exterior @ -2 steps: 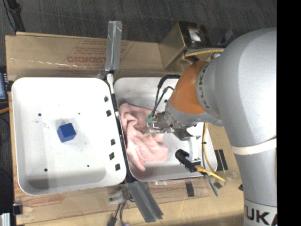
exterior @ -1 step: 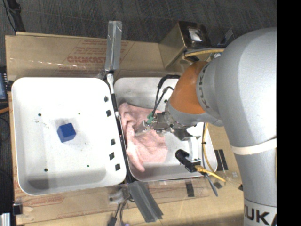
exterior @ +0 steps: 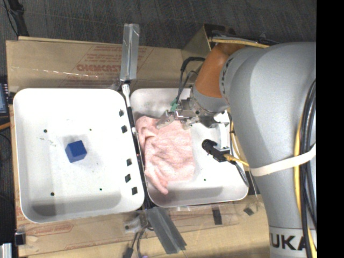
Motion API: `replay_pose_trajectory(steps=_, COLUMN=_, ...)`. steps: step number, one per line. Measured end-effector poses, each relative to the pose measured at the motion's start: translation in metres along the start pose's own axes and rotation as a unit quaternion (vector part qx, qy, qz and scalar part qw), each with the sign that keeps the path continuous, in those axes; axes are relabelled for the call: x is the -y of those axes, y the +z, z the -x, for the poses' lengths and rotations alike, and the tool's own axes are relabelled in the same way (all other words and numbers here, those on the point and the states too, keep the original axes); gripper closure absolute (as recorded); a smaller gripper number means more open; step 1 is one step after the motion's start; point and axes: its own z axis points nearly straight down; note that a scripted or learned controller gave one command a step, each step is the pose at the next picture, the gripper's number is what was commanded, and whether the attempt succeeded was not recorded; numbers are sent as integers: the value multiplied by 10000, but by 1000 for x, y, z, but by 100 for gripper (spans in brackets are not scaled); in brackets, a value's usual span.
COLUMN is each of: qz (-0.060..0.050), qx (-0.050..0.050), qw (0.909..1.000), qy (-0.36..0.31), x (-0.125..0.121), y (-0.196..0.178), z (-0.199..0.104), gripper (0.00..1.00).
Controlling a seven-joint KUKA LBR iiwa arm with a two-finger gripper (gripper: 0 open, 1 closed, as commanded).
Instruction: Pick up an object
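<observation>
Two white bins (exterior: 32, 144) sit side by side. One blue cube (exterior: 76, 150) lies in the left bin, and one pink cloth (exterior: 165, 152) lies in the right.

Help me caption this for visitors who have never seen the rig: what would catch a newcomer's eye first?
The big grey arm with its orange band fills the right side, reaching down into the right bin. There, a crumpled pink cloth lies along the bin's left half, with the gripper at its upper edge. In the left bin, a small blue cube sits alone.
</observation>
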Motion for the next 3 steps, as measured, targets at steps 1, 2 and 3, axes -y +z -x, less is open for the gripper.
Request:
replay_pose_trajectory(steps=1, qz=12, qx=2, qw=9981, qy=-619, x=-21, y=-2, z=60, gripper=0)
replay_pose_trajectory(steps=2, qz=4, qx=-2, qw=9974, qy=-714, x=30, y=-1, z=71, gripper=0)
replay_pose_trajectory(steps=3, qz=-6, qx=-8, qw=9954, qy=-960, x=30, y=0, z=66, gripper=0)
